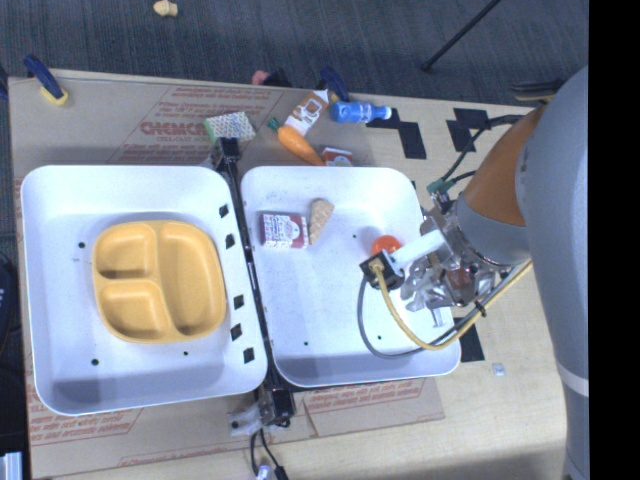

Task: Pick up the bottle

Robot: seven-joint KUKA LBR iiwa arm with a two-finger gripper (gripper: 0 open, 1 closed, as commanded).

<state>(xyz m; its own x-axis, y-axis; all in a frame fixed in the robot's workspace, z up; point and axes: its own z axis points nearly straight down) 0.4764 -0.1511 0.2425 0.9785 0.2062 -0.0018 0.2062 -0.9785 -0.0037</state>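
— White bins, two of them side by side: what is in each?

— The left bin holds a yellow divided tray. The right bin holds a small red box and a tan cone near its 11 o'clock, and a small orange-red thing towards 3 o'clock.

— Where is the bottle?

— The blue bottle lies on its side on the cardboard beyond the right bin's far rim, at 12 o'clock. It is outside both bins. A carrot and a white-and-orange pack lie just beside it at its 8 and 9 o'clock.

— And the gripper?

— The gripper sits low over the right bin's 4 o'clock edge, with a yellow cable looping under it. Whether it is spread or pressed together I cannot tell, as brackets and cable clutter it. Nothing can be made out in its grasp.

— Why is it placed there?

— My guess is that it works inside the bin, where the orange-red thing is closest, at its 10 o'clock. The bottle is well apart from it, so I judge the pick not yet begun. Reaching it would mean crossing the far rim.
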